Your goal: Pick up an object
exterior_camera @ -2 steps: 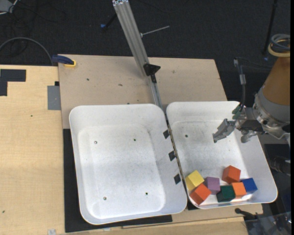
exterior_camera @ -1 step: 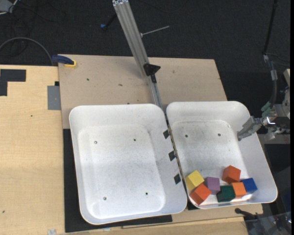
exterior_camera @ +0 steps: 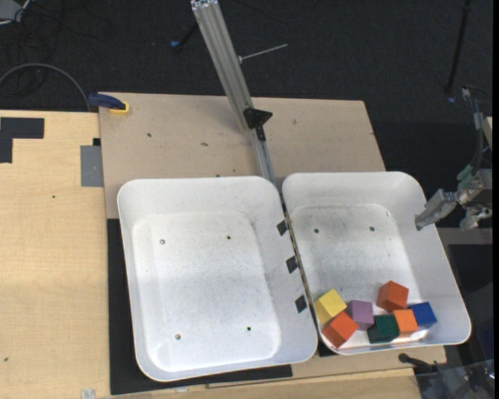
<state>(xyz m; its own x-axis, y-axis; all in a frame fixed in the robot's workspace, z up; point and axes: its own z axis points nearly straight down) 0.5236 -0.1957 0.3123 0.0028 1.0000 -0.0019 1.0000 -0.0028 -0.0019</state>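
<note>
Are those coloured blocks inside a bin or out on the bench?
Inside. The coloured blocks lie clustered in the near corner of the right bin, within its rim.

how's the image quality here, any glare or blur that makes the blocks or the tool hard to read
Camera view: even, soft lighting; the right bin and left bin are bright but not blown out. The pile of blocks is sharp enough to tell colours apart. The tool at the right edge is small and dim against the dark floor, so its fingers can't be read.
</note>
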